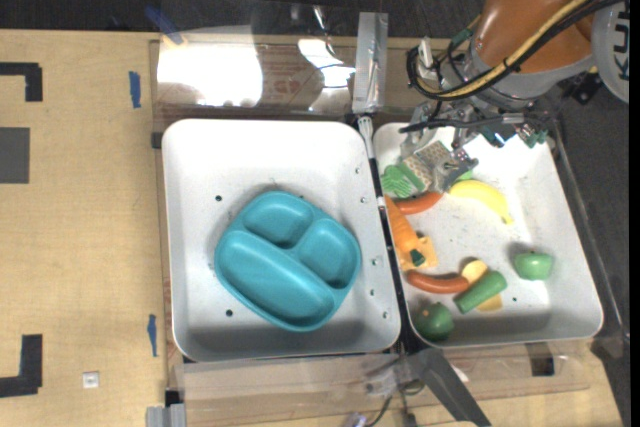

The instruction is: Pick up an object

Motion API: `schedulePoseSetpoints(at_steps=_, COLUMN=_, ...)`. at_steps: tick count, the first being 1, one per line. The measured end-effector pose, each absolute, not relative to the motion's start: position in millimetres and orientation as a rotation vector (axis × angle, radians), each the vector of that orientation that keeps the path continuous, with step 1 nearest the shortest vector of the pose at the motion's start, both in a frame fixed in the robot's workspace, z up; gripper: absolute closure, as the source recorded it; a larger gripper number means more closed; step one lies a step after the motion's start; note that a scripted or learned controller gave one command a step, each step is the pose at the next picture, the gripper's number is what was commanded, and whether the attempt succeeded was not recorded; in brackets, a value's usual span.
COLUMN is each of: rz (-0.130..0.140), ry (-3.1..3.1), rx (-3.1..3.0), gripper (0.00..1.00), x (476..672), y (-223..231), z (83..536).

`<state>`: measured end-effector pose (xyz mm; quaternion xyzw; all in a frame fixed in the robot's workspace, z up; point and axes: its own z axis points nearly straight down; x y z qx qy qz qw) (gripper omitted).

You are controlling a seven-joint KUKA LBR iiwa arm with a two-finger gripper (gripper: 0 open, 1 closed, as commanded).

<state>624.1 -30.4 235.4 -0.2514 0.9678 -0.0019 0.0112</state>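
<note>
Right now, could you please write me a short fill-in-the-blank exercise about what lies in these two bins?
1. The teal plate lies in the ____ bin.
2. The plate has ____ compartments.
3. The banana lies in the ____ bin.
4. The gripper is over the right bin's ____ corner, beside a green toy.

Missing words: left; three; right; far left
</note>
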Motion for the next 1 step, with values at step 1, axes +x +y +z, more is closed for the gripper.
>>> schedulePoseSetpoints(at_steps=1, rz=-0.006, ry=2.963, rx=-1.004, gripper=1.0, x=626.6, y=-64.7, z=292.4)
